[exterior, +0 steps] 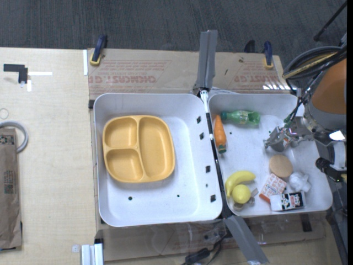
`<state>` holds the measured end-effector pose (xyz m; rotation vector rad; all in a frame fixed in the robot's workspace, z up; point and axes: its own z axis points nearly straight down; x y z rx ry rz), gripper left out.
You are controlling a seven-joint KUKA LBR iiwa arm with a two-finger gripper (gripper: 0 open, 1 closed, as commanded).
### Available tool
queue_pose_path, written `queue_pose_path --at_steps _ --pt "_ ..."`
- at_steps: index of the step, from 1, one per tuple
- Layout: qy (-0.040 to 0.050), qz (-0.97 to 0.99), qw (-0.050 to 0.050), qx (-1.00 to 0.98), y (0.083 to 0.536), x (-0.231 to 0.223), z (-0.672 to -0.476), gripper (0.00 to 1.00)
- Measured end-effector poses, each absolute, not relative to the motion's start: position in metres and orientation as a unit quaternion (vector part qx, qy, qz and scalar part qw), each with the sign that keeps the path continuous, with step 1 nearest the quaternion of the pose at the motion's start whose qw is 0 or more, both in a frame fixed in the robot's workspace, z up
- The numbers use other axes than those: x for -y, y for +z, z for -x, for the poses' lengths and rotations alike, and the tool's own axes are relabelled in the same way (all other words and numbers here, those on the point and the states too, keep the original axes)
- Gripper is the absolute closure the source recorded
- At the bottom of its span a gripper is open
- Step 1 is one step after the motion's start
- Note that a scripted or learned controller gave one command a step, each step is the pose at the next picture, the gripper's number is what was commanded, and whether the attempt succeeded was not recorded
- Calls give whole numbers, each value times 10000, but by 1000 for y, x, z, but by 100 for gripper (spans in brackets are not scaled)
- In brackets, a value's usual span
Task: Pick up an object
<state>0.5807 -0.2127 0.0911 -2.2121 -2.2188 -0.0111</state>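
Note:
The right bin [249, 143] holds a green bottle [241, 117] lying near its back, an orange carrot [219, 132] along its left wall, a yellow banana [239, 178] over a yellow lemon [241, 194], a tan round cookie-like disc [281, 166], a red-and-white packet [272, 186], a black-and-white carton [287, 201] and a crumpled white item [299, 181]. My gripper [277, 141] hangs low over the right part of this bin, just above the tan disc and apart from it. The fingers are too small and dark to read.
The left bin [187, 203] bears a yellow three-compartment plate [139, 148]. A grey divider [207, 59] rises between the bins. Cardboard [143, 70] with blue clamps lies behind. A brown paper bag [8, 181] sits at far left on the bench.

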Motion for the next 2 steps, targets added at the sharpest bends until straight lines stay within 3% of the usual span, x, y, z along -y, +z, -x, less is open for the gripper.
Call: queue_pose_path --at_steps 1,2 --pt "-14 7069 -2 7073 103 218 -581 100" --pt "10 7294 -1 6841 227 138 -581 100"
